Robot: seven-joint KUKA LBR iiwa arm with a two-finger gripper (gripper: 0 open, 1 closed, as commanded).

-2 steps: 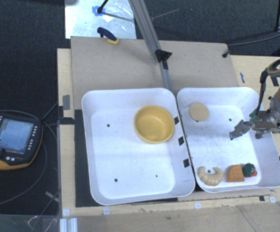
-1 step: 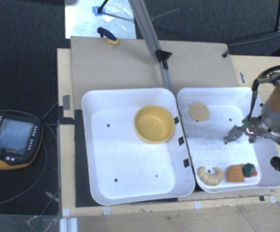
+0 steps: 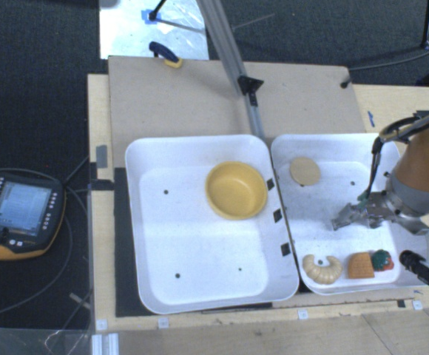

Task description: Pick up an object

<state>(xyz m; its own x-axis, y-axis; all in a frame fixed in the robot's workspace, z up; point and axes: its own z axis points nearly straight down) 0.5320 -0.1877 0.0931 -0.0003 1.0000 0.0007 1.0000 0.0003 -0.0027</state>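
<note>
In the right bin (image 3: 333,148) lie a round tan disc (image 3: 304,171) at the back left, a cream ribbed curved piece (image 3: 322,268) at the front, an orange block (image 3: 360,265) beside it and a small green and red item (image 3: 381,259) to the block's right. My gripper (image 3: 340,221) reaches in from the right and hangs over the bare middle of this bin, above the front row and apart from each object. Nothing shows in its grasp. A yellow bowl (image 3: 236,189) sits in the left bin (image 3: 146,170) near its back right corner.
A slanted metal pole (image 3: 229,46) rises behind the bins, clamped near their shared back corner. A teach pendant (image 3: 15,214) lies on the floor at far left. Cardboard (image 3: 177,98) covers the bench behind the bins.
</note>
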